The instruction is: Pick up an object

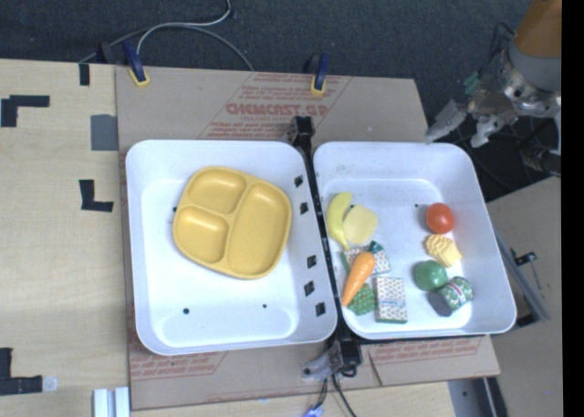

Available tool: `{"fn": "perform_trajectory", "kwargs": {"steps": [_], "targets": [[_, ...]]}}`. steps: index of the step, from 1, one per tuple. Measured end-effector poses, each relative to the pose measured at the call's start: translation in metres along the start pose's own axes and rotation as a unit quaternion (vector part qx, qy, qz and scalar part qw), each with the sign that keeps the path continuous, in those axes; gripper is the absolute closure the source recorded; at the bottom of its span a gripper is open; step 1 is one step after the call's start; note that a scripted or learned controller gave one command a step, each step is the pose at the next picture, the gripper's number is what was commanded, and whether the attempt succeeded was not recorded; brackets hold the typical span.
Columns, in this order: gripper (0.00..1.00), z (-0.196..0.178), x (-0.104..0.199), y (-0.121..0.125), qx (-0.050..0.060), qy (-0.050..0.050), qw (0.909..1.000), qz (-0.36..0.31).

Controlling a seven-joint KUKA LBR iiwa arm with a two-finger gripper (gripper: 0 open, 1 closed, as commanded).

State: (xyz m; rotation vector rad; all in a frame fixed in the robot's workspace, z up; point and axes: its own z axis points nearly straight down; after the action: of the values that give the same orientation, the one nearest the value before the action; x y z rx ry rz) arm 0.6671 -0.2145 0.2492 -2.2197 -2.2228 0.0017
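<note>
— Fingers first: are they ready for a grab?

— Spread apart and holding nothing, as far as I can see. The gripper (467, 123) hangs just outside the far right corner of the right bin (401, 161), over the dark floor, with the arm (540, 32) above it at the bench's right edge.

— So which object should it go for?

— I'd choose the red tomato (440, 217). It lies near the right wall of that bin, closest to the gripper, with bare white floor around it on the far and left sides.

— Anything crowding it?

— A yellow corn piece (443, 247) sits just beside it toward the near edge, then a green vegetable (429, 274) and a dark can (452, 294) in the near right corner. On the left side lie a banana (338, 214) touching a pale yellow piece (359, 223), a carrot (357, 276) and a small carton (391, 298) bunched together.

— How to do it well, then?

— My judgement: come in over the tomato from the far side, set the fingers left and right of it so neither lands on the corn, descend straight, and close around its widest part. Being round, it may roll out if gripped off-centre.

— And the left bin (155, 251)?

— It carries a yellow divided plate (233, 222), well apart from all this.
</note>
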Motion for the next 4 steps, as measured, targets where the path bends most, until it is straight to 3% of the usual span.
{"fn": "perform_trajectory", "kwargs": {"steps": [2, 3, 4], "targets": [[0.00, 0.162, -0.007, -0.085, -0.002, 0.000, 1.0000, 0.000], [1.00, 0.152, -0.007, -0.084, -0.003, -0.001, 1.0000, 0.000], [1.00, 0.152, 0.055, -0.011, -0.001, 0.001, 1.0000, -0.001]]}}
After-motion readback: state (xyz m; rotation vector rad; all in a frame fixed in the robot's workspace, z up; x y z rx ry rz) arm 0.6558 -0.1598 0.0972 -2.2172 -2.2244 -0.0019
